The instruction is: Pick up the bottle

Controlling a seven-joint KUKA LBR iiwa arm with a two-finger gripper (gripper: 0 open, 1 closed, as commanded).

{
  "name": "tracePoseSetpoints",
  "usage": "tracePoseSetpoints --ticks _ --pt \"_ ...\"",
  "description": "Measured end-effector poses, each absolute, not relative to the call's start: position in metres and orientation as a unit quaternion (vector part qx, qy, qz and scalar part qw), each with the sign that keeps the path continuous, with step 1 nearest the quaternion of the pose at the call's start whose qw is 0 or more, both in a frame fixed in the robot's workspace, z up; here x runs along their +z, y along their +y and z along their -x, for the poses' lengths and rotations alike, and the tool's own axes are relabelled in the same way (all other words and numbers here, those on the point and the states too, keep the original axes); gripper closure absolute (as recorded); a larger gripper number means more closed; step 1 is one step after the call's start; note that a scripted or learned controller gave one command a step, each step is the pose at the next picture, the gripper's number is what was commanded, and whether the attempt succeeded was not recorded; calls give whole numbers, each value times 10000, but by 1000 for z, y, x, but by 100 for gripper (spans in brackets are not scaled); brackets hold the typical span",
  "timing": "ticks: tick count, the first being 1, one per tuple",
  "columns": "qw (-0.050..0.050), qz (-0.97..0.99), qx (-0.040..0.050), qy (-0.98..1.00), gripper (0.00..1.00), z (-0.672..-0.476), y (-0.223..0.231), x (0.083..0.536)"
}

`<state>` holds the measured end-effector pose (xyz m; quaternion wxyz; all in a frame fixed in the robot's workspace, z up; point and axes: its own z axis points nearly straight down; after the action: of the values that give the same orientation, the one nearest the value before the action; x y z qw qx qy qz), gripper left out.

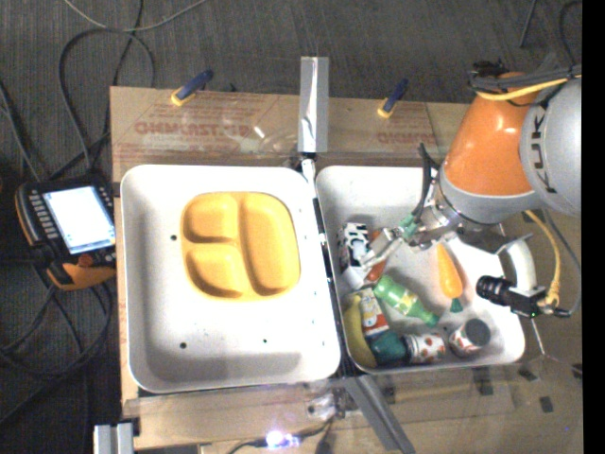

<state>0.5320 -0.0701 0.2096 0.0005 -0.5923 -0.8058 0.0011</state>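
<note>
two shallow white bins: the left bin (pixel 142 282) has one glossy yellow three-compartment tray (pixel 241 244); the right bin (pixel 378 185) has one green plastic bottle (pixel 405 301) amid clutter. the gripper (pixel 408 233) hovers nearby, jaw state unreadable.

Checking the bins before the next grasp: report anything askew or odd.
Nothing looks spilled or broken. The green bottle lies tipped among piled clutter in the right bin; the yellow tray sits alone in the left bin.
</note>
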Motion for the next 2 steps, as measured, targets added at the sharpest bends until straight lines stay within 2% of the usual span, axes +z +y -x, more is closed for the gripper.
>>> tracePoseSetpoints --ticks 1,2 --pt "22 5766 13 -8171 0 -482 -100 143" --pt "14 5821 1 -8131 0 -483 -101 136"
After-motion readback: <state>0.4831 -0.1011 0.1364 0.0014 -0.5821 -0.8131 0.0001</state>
